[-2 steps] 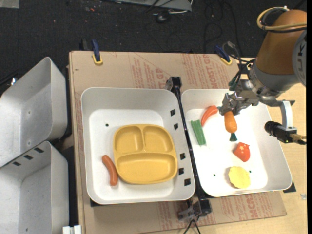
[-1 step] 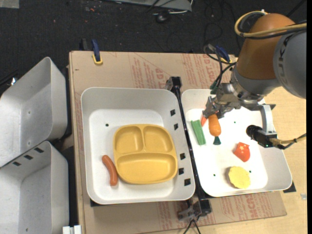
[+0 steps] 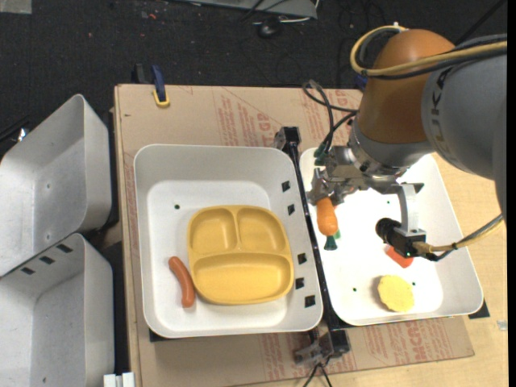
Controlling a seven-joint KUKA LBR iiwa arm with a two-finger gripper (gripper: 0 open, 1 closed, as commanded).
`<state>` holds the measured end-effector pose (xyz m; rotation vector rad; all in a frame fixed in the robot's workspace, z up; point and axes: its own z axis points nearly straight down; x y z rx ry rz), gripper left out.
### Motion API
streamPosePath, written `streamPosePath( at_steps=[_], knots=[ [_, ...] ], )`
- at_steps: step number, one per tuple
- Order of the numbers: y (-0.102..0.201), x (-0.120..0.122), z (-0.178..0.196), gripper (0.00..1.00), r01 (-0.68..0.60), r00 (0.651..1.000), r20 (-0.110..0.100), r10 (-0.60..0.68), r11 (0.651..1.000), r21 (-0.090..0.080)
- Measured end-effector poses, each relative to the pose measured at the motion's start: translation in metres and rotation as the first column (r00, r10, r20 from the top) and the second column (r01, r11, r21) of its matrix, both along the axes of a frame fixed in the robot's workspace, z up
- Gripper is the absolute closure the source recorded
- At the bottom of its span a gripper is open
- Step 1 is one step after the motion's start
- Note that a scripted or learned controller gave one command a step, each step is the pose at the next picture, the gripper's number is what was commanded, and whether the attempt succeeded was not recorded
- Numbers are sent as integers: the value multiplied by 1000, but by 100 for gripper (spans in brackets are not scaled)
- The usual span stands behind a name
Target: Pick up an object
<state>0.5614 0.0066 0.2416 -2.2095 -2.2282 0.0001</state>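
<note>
Two white bins sit side by side on the bench, and the count is short: one yellow round piece (image 3: 396, 294) near the front edge of the right bin (image 3: 451, 293), one red bit (image 3: 400, 255) a little further back, partly under a black fitting, and one toy carrot (image 3: 326, 218) close to that bin's left wall. In the left bin (image 3: 153, 216) lie one yellow divided plate (image 3: 239, 255) at the middle and one sausage (image 3: 182, 280) touching its front left corner. Furthest back, the gripper (image 3: 329, 185) hangs just over the carrot's top end; whether it is parted or closed on anything I cannot tell. The carrot looks light, stiff and smooth plastic, likely slippery, so a hold across its thick orange middle seems safest.
</note>
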Motion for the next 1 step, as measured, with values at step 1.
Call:
streamPosePath(
  at_steps=[1],
  knots=[
    [43, -10, -6, 100, 1, 1000, 0, -1, 1000, -1]
  ],
)
